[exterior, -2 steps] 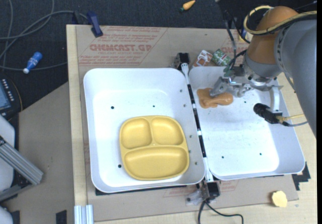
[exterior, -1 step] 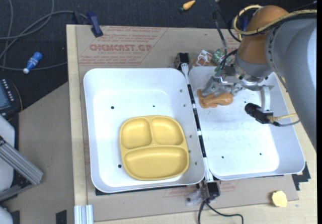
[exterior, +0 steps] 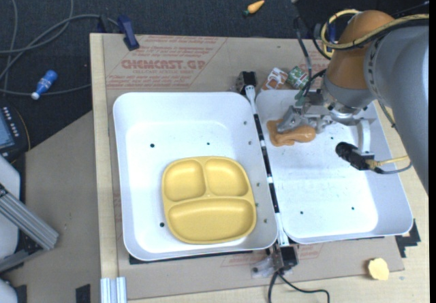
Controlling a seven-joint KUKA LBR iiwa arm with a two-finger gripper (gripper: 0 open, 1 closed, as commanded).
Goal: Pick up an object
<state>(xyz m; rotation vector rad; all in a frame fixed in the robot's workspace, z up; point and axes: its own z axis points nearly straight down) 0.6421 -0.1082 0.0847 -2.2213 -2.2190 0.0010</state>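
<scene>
- End effector (exterior: 304, 116) low over the far left part of the right bin (exterior: 327, 220), on the grey arm (exterior: 409, 63) reaching in from the right; open or closed impossible to tell, with the metal parts crowded together under the wrist.
- Tan lumpy object (exterior: 294, 135) directly below the end effector and slightly to its left, lying on the bin floor close to the wall shared with the left bin (exterior: 136, 131); upper edge covered by the end effector; touching or just apart: impossible to tell; no visible grip on it.
- Crumpled wrapper (exterior: 286, 77) just beyond the end effector, at the far rim of the right bin; print too small to read; inside the bin or resting on the rim: unclear.
- Yellow divided plate (exterior: 208, 199) well to the left of the end effector and nearer the camera, flat in the left bin, with three compartments.
- Small yellow piece (exterior: 378, 268) on the bench (exterior: 102, 158), well apart from the end effector, outside the near right corner of the right bin; shape hard to make out.
- Blue clip (exterior: 127, 31) far to the left of the end effector, on the far edge of the bench.
</scene>
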